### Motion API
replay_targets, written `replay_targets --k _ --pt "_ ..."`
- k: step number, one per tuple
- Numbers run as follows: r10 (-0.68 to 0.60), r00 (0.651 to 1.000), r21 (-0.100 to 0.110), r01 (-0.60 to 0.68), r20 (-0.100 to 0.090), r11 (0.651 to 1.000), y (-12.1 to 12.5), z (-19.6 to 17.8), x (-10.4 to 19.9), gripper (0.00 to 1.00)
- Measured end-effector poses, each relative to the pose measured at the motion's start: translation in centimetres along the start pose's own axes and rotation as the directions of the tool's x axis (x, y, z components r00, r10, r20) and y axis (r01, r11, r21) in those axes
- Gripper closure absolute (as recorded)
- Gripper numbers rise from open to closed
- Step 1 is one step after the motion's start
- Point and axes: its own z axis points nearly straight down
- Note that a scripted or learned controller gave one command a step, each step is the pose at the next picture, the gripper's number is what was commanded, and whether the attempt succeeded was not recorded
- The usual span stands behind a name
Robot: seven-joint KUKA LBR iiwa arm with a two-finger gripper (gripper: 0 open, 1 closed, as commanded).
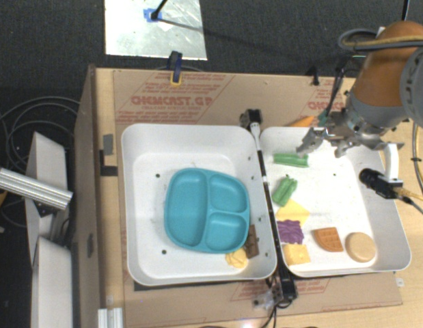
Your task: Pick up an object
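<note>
Claw point(329, 142) spread wide, holding nothing, poised over right bin's point(385, 251) far end just beside green stick point(290, 160), probably lining up a grab; other toys lie nearer front.

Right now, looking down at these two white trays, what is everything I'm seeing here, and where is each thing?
left bin: one, white, holds the plate.
right bin: one, white, holds the small toys.
divided plate: one, teal, middle of left bin.
yellow piece: one, left bin's near edge.
brown piece: one, beside the yellow piece.
green pieces: two, right bin's far left part.
yellow wedge: one, below the green ones.
purple piece: one, below the wedge.
yellow block: one, near left corner.
orange waffle-like piece: one, near side.
tan round piece: one, right of it.
pincer: one, grey, above right bin's far side.
</note>
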Motion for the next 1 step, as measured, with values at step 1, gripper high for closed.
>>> replay_targets --k 1 --pt "0.002 1.0 0.005 -0.002 0.0 1.0 3.24 12.84 -2.24 0.0"
